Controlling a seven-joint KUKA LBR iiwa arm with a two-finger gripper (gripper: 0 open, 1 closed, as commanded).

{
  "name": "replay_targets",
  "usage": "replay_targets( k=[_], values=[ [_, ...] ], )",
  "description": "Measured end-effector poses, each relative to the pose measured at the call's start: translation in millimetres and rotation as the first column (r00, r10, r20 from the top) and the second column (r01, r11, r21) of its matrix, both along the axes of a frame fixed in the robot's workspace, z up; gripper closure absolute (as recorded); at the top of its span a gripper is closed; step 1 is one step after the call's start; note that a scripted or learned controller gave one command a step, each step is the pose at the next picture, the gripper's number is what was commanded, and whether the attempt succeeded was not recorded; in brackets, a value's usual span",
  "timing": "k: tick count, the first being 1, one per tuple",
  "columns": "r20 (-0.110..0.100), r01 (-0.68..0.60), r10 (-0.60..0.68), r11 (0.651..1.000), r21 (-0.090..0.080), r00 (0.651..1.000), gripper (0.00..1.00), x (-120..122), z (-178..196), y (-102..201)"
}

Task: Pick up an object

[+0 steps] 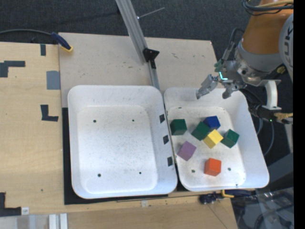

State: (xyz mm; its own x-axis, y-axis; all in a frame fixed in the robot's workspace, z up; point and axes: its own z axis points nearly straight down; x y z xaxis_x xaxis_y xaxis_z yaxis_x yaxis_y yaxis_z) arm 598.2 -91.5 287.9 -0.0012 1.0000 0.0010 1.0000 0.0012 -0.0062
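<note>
While the gripper [215, 89] hangs with metal fingers apart and bare over the right bin [252, 142] at its twelve o'clock rim, we note smooth cubes [213, 166] clustered at centre.

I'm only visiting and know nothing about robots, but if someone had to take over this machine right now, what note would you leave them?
Gripper: open, holding nothing, raised over the far edge of the right bin.
Blocks, all in the right bin: three green blocks, blue block, yellow block, purple block, orange block. The blue, yellow and two of the green sit bunched together; the purple and orange stand apart.
Done: nothing picked yet.
Left: come down on one block, close and lift. The orange one looks easiest, having space around it.
</note>
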Motion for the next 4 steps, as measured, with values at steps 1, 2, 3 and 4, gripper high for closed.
replay_targets(
  k=[1,2,3,4],
  values=[
    [0.005,-0.001,0.001,1.000,0.000,1.000,0.00,1,3,0],
    [-0.001,0.002,-0.002,1.000,-0.002,1.000,0.00,-1,-50,-10],
    [-0.002,0.001,-0.001,1.000,-0.001,1.000,0.00,-2,-115,-12],
    [0.011,0.001,-0.001,1.000,0.001,1.000,0.00,-1,-171,-5]
  ],
)
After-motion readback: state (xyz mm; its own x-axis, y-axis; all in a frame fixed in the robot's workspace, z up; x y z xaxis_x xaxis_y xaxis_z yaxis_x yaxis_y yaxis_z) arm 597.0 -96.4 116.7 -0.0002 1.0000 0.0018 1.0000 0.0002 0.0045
